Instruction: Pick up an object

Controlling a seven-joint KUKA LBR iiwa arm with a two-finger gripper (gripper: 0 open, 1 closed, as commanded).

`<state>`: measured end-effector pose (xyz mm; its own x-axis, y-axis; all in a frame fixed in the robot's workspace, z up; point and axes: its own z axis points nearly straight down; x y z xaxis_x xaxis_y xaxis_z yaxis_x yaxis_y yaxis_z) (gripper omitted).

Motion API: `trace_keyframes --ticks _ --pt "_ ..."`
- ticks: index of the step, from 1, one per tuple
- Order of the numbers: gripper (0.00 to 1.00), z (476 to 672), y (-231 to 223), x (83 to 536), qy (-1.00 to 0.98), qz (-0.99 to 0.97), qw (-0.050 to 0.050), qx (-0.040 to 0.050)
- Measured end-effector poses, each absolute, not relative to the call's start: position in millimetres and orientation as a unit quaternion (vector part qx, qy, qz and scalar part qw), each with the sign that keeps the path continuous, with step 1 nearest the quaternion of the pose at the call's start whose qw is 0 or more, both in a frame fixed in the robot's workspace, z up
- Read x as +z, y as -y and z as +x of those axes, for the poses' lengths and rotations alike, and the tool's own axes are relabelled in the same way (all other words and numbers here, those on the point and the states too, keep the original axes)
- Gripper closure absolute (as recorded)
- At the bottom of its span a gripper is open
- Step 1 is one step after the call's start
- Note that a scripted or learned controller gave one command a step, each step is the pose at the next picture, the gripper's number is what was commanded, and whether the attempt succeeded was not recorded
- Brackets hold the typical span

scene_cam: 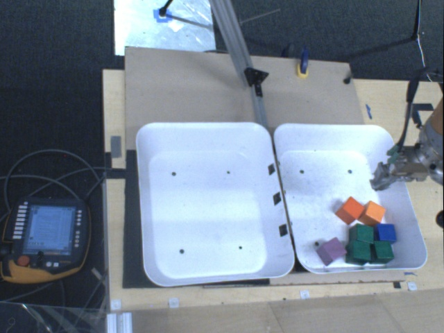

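The right bin [326, 144] holds a cluster of small blocks in its front right corner. Two orange blocks [350, 209] [372, 213] lie side by side, with a blue block [386, 233] just in front of them. Green blocks [362, 244] sit beside the blue one, and a purple block [331, 250] lies to their left. My gripper [383, 176] hangs over the right edge of this bin, above and to the right of the orange blocks, with nothing visible in it.
The left bin [208, 200] stands beside the right one, with black clips [277, 198] along the shared rim. A slanted metal pole [236, 40] crosses the back. A teach pendant [45, 238] with cables lies at the far left.
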<state>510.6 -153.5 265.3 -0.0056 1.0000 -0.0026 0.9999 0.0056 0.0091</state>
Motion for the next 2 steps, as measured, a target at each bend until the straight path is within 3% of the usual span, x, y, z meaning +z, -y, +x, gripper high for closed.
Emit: trace_keyframes --ticks 2 --pt "1.00 548.4 51.1 267.0 -0.711 0.703 0.001 0.0017"
